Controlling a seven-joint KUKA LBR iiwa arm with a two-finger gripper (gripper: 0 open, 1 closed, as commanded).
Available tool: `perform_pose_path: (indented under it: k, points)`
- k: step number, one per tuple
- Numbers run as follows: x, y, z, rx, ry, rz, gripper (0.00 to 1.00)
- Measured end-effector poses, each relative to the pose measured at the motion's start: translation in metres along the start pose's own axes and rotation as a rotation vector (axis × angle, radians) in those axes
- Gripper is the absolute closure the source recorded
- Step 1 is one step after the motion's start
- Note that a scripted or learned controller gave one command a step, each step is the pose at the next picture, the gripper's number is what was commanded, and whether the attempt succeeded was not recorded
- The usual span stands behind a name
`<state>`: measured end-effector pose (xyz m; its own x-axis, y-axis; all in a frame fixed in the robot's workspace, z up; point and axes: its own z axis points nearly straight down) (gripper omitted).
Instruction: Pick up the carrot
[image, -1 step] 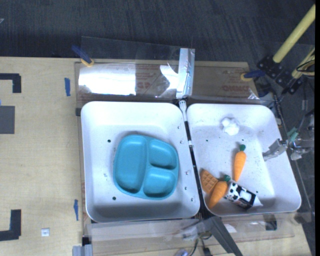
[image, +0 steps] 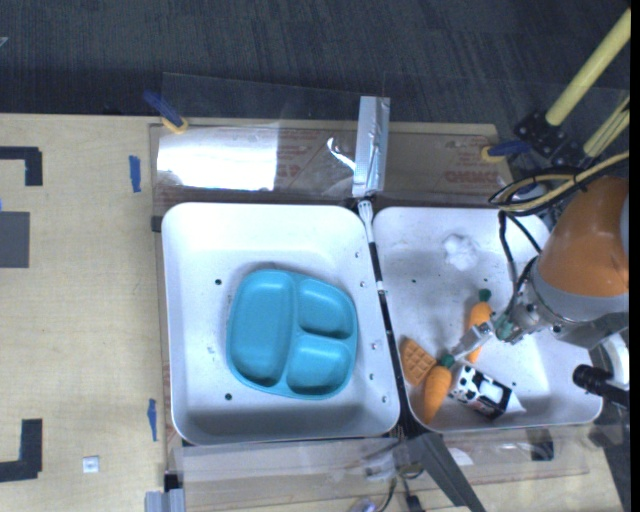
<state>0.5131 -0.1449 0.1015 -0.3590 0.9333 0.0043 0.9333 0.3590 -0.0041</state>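
Although the left bin (image: 190, 300) carries a blue divided tray (image: 292, 332), the task lies in the right bin (image: 430, 240). The arm (image: 590, 250) leans over that bin's right side, and its gripper (image: 500, 330) hangs near the middle; whether it is spread or closed cannot be told. Two orange pieces could be the carrot: one (image: 435, 392) at the front edge, well clear, and a smaller one (image: 480, 316) just beside the gripper. Either looks light, stiff and smooth, best pinched across the thick middle.

Small orange carrot (image: 481, 318) with green top lies in right bin (image: 420, 235).
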Motion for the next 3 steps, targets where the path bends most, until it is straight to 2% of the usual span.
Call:
perform_pose_path:
  k: [1,2,3]
  points:
    - [-0.002,0.002,-0.013,-0.008,-0.005,0.003,1.0]
    - [-0.002,0.002,-0.012,-0.007,-0.005,0.002,0.0]
    - [-0.017,0.051,0.014,-0.009,-0.008,-0.034,0.0]
